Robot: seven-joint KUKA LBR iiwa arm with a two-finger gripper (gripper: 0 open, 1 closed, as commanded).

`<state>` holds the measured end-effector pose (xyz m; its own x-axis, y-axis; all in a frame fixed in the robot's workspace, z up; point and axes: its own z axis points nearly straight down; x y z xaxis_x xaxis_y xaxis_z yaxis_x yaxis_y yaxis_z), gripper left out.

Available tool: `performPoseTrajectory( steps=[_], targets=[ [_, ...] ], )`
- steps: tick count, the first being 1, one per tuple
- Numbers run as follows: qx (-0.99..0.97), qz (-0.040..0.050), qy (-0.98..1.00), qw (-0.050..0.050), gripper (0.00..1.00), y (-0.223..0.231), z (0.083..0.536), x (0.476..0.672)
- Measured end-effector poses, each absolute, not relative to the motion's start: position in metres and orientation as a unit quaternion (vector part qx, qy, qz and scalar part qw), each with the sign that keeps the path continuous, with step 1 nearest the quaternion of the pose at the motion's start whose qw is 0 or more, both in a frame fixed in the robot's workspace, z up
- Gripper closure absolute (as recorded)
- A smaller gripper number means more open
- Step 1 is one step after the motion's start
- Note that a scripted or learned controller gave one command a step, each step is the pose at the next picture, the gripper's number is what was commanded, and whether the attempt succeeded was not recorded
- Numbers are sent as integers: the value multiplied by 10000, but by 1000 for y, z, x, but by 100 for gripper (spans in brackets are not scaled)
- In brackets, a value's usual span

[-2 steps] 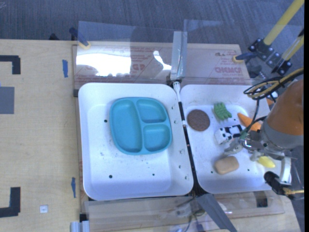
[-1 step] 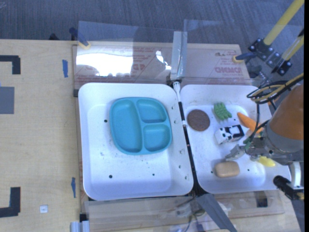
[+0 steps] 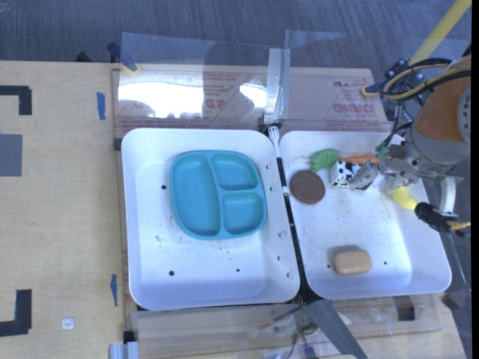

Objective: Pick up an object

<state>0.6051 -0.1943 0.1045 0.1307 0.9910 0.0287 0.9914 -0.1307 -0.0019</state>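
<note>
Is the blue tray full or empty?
Empty. The blue tray lies flat in the left bin, and all three of its compartments show only bare blue surface.

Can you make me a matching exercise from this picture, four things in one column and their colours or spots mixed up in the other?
Things:
1. tray
2. cookie
3. bun
4. leaf

Descriptions:
A. green, at the far edge of the right bin
B. tan, near the right bin's front edge
C. blue, with three compartments, in the left bin
D. brown and round, by the divider between the bins

Pairs: 1-C, 2-D, 3-B, 4-A
</note>
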Motion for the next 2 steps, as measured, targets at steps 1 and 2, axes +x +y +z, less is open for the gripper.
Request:
performPoseTrajectory(
  steps=[1,2],
  targets=[
    [-7492,295,-6601,449,0,-185,90,647],
    [-7134,-4,-7001,305,0,-196,90,634]
  ],
)
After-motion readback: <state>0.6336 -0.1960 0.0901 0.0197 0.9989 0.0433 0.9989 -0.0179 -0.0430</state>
